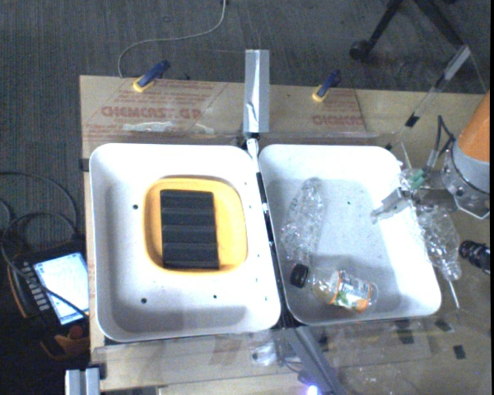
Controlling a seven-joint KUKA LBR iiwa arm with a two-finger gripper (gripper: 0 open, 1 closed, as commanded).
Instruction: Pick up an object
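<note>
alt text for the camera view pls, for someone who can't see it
A robot gripper hangs over the right bin's right edge, above two clear plastic bottles. The left bin holds a yellow tray with a black insert.

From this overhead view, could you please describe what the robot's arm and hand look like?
The arm enters at the right edge, showing a bright orange band above a pale grey wrist. The hand looks slim, metallic and silver-grey, with a thin rod rising behind it.

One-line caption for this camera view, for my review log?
Pincer poised over right bin holding two clear bottles; yellow tray sits in left bin.
</note>
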